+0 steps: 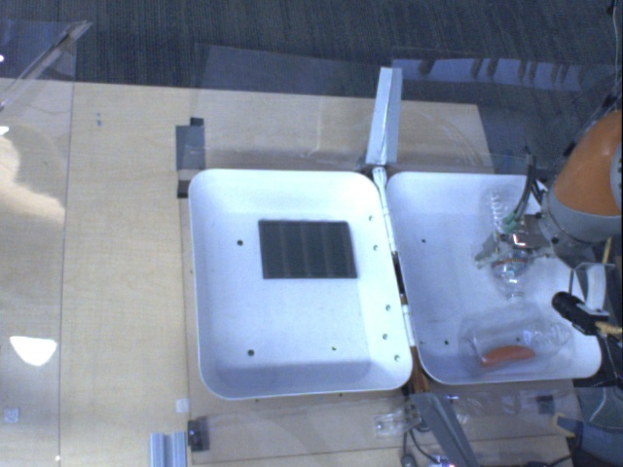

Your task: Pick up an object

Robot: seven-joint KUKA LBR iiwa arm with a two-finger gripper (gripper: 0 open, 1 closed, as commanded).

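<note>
The gripper (513,246) is hovering low at three o'clock in the right bin (438,261), apparently lining up a grasp; its state I cannot tell. The orange object (506,356), under clear wrapping, is lying apart at five o'clock.

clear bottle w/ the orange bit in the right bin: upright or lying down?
Lying down. The clear bottle rests on its side near the right bin's front edge, long axis running across the floor, orange part along the bottom.
</note>
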